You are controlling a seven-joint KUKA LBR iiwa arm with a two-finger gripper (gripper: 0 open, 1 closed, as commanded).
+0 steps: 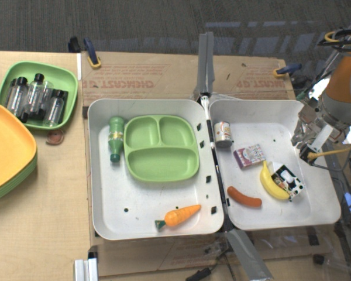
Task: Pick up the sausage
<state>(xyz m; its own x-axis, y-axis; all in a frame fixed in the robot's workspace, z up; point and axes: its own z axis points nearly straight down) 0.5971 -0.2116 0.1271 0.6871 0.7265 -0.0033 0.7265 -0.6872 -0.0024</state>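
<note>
**Sausage unclaimed, banana in the path**

My gripper (305, 140) hangs over the far side of the shallow white right-hand bin (316, 206); I cannot tell if it is spread or pressed together. The smooth reddish-brown sausage (244, 196) lies well away from it, beyond the curved yellow banana (271, 184). I'd judge a slanted approach risks clipping the banana, or rolling the sausage aside.

My item: sausage (244, 196), one. Reddish-orange, smooth, short, rounded at both ends. It lies flat, slanting slightly down toward frame right. Location: lower centre-right of the frame, on the floor of the right bin (307, 206), near its left wall.
</note>
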